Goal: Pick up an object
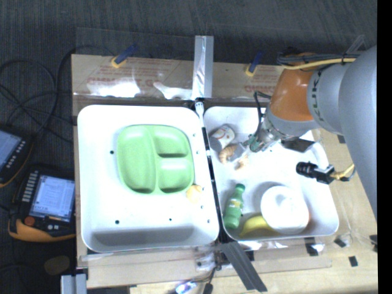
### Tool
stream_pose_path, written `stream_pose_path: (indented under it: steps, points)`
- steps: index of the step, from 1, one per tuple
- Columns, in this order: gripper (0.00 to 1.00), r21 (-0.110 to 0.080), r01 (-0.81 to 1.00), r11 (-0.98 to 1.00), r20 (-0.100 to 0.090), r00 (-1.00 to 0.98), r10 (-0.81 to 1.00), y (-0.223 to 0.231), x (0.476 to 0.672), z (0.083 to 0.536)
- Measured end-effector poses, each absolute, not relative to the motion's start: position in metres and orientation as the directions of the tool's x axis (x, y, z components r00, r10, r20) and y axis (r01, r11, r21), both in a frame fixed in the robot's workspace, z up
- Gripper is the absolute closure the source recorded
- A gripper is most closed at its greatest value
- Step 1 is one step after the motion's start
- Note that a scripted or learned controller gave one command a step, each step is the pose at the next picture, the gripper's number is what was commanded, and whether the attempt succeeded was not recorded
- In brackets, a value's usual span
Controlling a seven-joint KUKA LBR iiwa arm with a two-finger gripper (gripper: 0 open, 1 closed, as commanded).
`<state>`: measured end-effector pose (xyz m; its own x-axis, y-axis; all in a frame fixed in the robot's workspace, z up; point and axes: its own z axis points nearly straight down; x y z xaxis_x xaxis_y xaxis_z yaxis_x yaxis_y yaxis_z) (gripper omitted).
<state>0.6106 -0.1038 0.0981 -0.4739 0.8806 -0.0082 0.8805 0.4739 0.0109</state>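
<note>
The grey arm's tool (256, 143) hangs low in the right white plastic bin (327, 216), just beside a small tan rounded object (229, 154); whether it grips, I cannot tell. This looks like the reaching step, so next it needs closing squarely around that piece before lifting.

Bench (352, 225) with two white bins (98, 225)

We see two shallow white plastic bins: the left bin (98, 225) holds a light green divided plate (154, 158) and a small pale yellow lump (194, 192). In the right bin (324, 216) lie a green bottle with a yellow label (233, 204), a yellow banana (254, 226) and a round white lid (283, 208). The grey arm (349, 100) carries an orange band (294, 98).
</note>
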Motion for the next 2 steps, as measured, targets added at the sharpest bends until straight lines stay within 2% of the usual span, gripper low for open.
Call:
stream_pose_path:
  steps: [1,2]
  points:
    - [1.00,-0.001,0.816,0.579,-0.002,-0.579,0.816,-0.010,0.664,0.183]
    - [1.00,-0.002,0.720,0.694,-0.004,-0.694,0.720,-0.040,0.649,0.249]
